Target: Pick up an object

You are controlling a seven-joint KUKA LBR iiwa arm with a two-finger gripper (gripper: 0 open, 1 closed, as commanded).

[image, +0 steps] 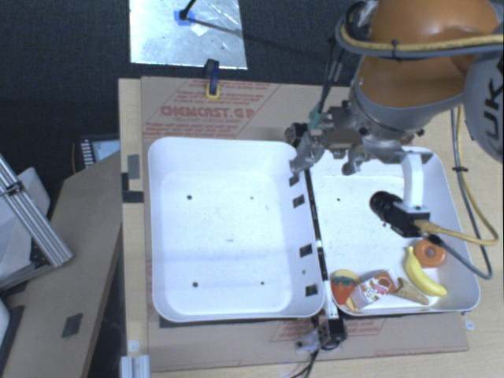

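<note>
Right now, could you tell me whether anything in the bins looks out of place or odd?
Nothing looks damaged or spilled. The only oddity: the objects, including a banana, are all crowded into the near corner of the right bin, some touching or overlapping.

Camera position: fixed above the bench (134, 211), high enough to take in both white bins.
Direction: looks down at a slant, so the far edge of the bench sits toward the top of the frame.
Left bin (220, 227): centre left of the frame.
Right bin (354, 211): centre right.
Arm (425, 30): large, close to the lens, upper right.
</note>
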